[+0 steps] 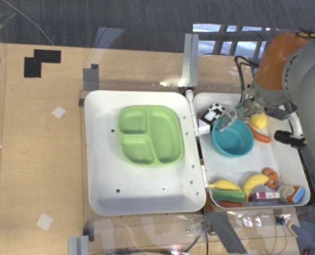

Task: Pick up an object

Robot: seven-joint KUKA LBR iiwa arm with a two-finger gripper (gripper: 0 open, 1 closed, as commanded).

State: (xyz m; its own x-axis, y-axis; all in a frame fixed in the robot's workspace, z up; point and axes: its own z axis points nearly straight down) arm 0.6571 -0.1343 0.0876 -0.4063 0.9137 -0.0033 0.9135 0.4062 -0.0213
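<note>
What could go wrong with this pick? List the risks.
1. The gripper sits at the rim of the teal bowl, so it may knock or tip the bowl rather than grasp anything.
2. The black-and-white toy and the yellow lemon-like piece lie close beside the bowl; a descent could shove them aside.
3. The right bin is crowded, so a grasp may catch two items or slip.

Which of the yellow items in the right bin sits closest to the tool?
The yellow lemon-like piece beside the blue bowl, just right of the tool. The two yellow bananas lie farther away, at the bin's near edge.
</note>
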